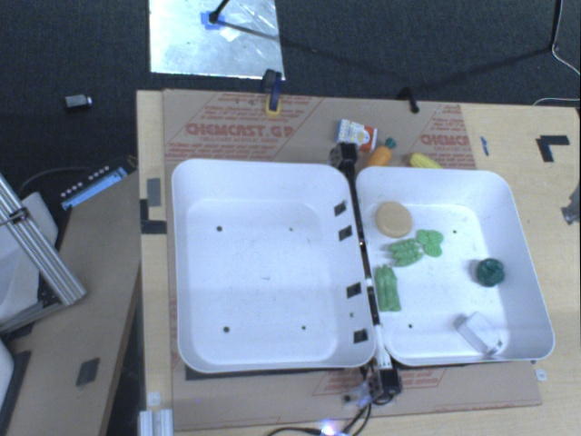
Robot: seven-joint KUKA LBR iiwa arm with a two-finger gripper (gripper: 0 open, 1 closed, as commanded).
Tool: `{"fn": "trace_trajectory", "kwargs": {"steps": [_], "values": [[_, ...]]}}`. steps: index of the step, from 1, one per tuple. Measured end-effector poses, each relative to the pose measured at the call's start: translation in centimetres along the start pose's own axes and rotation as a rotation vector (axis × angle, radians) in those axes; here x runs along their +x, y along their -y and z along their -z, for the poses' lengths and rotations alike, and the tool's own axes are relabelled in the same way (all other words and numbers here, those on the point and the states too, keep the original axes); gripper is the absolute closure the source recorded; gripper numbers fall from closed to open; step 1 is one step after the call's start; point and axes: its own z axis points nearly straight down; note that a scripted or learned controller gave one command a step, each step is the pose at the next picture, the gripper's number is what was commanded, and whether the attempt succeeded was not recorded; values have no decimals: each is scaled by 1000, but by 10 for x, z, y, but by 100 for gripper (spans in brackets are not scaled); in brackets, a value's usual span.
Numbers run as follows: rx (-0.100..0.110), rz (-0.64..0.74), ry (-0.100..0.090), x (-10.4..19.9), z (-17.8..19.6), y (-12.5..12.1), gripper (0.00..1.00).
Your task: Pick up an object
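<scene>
Progress: nothing lifted yet; every object lies in the right bin point(520, 243), so the pick is still to do.
Gripper point(572, 209): grey bit at the right edge, outside the bin, well apart from the objects; grip state cannot tell.
Disc point(394, 219): tan, round, flat, matte.
Leaves point(417, 246): bright green, lumpy, probably soft plastic.
Pod point(388, 289): green, long, ridged, beside the bin's left wall.
Ball point(490, 272): dark green, knobbly.
Block point(477, 331): pale, boxy, maybe translucent.
Bins: smooth white, shallow, rounded corners.
</scene>
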Motion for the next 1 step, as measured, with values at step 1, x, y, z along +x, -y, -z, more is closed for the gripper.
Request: {"fn": "trace_trajectory", "kwargs": {"steps": [1], "values": [[0,1,0,-8,8,0,100]]}}
